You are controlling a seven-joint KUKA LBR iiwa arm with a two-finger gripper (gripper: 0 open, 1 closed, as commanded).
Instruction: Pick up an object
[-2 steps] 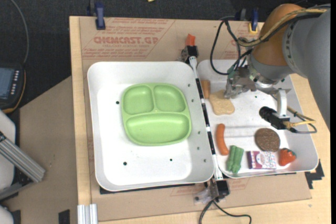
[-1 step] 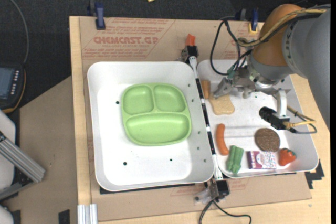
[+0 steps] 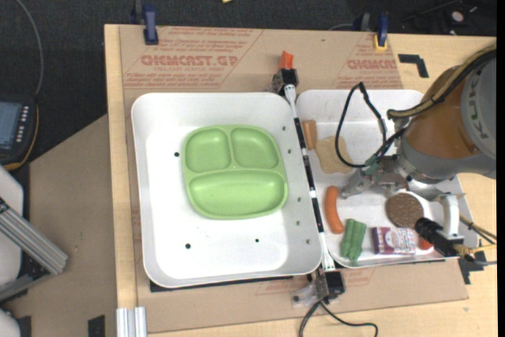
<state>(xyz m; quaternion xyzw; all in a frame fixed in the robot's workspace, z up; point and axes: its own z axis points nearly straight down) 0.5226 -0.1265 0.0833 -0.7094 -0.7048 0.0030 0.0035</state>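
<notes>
The right bin holds several small objects. A tan flat piece lies at its left side, and below it an orange sausage-shaped piece. A green object and a purple-and-white packet lie along the front wall. A round brown disc sits right of centre. My gripper hangs low over the middle of this bin, just left of and above the brown disc and right of the orange piece. I see nothing held in it.
The left bin carries a green divided plate. The arm's orange band and grey wrist cover the right bin's right part. A black cable loops over the right bin's back. Clamps stand at the bench's far edge.
</notes>
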